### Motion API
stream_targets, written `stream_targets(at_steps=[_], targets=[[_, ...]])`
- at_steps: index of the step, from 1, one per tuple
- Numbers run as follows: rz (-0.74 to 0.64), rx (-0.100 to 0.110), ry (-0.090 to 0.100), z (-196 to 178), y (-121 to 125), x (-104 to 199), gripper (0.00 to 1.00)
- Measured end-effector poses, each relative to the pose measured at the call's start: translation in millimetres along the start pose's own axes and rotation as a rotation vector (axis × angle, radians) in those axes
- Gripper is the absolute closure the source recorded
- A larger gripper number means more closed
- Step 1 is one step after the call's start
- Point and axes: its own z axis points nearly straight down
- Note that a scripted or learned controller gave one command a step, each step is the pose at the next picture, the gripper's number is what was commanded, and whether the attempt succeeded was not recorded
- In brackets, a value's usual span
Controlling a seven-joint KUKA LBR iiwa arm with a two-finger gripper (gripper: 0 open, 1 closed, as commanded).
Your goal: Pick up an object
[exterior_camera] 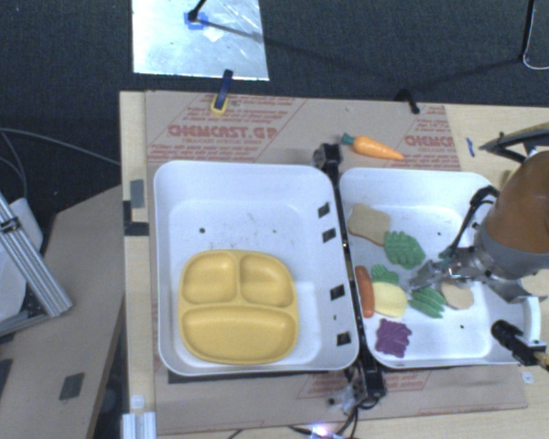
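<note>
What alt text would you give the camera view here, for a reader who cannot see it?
A grey and orange robot arm reaches from the right into the right bin, its gripper low among toy foods: a tan slice, green pieces, purple grapes. The left bin holds a yellow divided plate; a toy carrot lies outside the bins.

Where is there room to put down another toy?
Bare floor lies in the left bin behind the yellow plate. In the right bin, the back strip behind the bread slice is free. It is crowded around the gripper.
</note>
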Motion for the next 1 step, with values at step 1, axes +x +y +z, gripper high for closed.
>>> stream_targets(at_steps=[1], targets=[[-0.01,0.007,0.008,-15.2,56.9,56.5,0.0]])
